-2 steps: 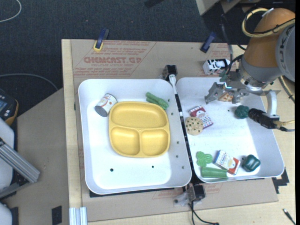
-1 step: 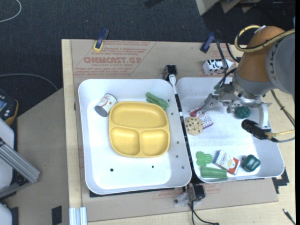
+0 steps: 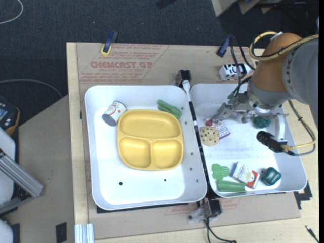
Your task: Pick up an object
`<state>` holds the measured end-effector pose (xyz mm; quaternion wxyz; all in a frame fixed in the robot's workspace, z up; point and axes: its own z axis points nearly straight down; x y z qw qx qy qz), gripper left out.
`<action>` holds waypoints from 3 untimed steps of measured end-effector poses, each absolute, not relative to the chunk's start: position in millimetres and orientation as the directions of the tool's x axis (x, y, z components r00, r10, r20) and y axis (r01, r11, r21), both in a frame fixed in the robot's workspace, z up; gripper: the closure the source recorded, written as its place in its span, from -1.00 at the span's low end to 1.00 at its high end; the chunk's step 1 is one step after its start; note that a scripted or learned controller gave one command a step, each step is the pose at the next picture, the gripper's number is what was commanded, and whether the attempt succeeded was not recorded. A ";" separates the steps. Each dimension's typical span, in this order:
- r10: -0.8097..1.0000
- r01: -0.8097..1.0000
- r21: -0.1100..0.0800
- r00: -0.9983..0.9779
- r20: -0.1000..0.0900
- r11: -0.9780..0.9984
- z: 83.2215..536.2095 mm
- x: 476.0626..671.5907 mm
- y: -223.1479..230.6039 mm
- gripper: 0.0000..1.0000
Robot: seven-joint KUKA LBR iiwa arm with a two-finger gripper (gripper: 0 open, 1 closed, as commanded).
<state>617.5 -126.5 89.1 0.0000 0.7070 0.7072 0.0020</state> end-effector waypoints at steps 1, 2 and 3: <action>1.000 1.000 0.013 0.000 0.003 0.000 103.3 620.4 -125.8 1.00; 1.000 1.000 0.008 0.000 -0.003 0.000 167.2 621.2 -130.7 1.00; 1.000 1.000 0.009 -0.001 -0.002 0.001 221.7 622.9 -131.0 1.00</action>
